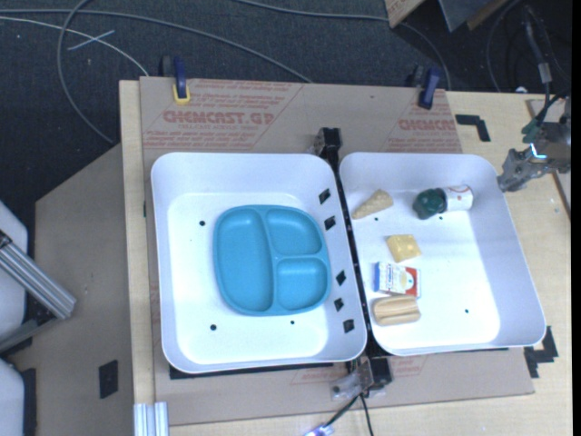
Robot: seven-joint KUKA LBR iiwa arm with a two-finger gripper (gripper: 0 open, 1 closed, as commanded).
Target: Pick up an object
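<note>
The right white bin (508, 271) holds several small items. A pale wedge (372, 204) lies at its upper left, and beside it a dark green bottle with a white cap (441, 201) lies on its side. Below them come a yellow block (403, 247), a red, white and blue carton (397, 280) and a tan bun-shaped piece (397, 311). My gripper (529, 162) hangs at the far right of the view, just outside the right bin's upper right corner. It is well apart from all the items and nothing shows in its grasp.
The left white bin (182, 243) holds a blue divided plate (271, 260). A black divider with clips (338, 243) runs between the bins. Blue clamps (182, 84) pin the cardboard at the back. Cables trail over the dark floor behind.
</note>
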